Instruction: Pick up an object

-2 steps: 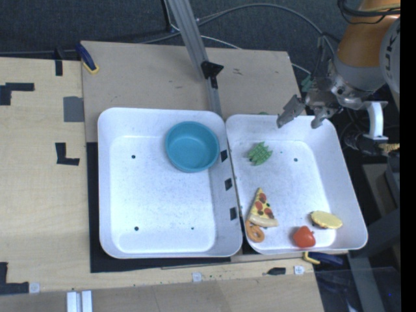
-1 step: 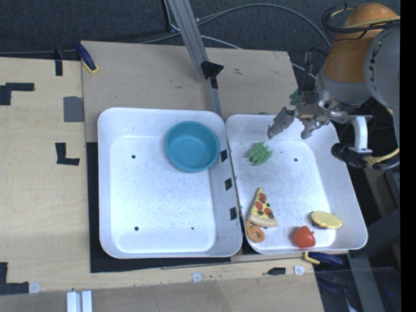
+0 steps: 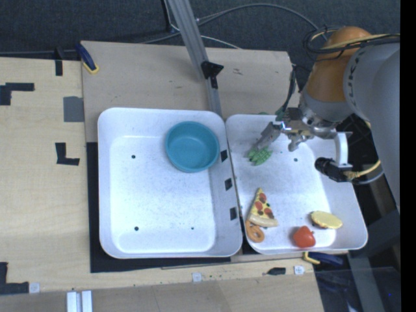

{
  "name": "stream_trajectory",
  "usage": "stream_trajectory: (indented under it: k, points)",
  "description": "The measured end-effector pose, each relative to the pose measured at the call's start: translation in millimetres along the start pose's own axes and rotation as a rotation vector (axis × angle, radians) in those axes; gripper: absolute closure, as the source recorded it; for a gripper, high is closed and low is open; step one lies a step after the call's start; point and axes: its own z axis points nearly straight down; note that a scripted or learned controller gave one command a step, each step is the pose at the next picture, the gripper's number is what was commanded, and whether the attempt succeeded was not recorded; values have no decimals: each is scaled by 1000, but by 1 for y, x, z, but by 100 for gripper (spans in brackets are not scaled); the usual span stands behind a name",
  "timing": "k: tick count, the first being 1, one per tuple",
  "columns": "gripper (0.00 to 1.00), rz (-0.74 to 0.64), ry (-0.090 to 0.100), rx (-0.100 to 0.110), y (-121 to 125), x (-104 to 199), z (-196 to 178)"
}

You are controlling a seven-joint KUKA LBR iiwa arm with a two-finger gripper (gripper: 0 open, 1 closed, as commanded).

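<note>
My gripper (image 3: 281, 140) hangs over the far part of the right bin (image 3: 286, 174), its two grey fingers spread open. A green leafy toy (image 3: 259, 155) lies on the bin floor just below and left of the left finger (image 3: 267, 136), not between the fingers. Nearer the front of the same bin lie a pizza slice (image 3: 261, 210), a red tomato (image 3: 303, 236) and a yellow flat piece (image 3: 325, 220).
The left bin (image 3: 130, 200) holds a blue bowl (image 3: 192, 146) at its far right corner. A grey pole (image 3: 195, 41) slants down to the gap between the bins. The arm's body (image 3: 354, 90) stands over the right bin's far right corner.
</note>
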Motion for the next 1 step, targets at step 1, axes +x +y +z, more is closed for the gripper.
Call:
stream_trajectory:
  k: [1]
  points:
    - [0,0,0,-1,-5,5,45]
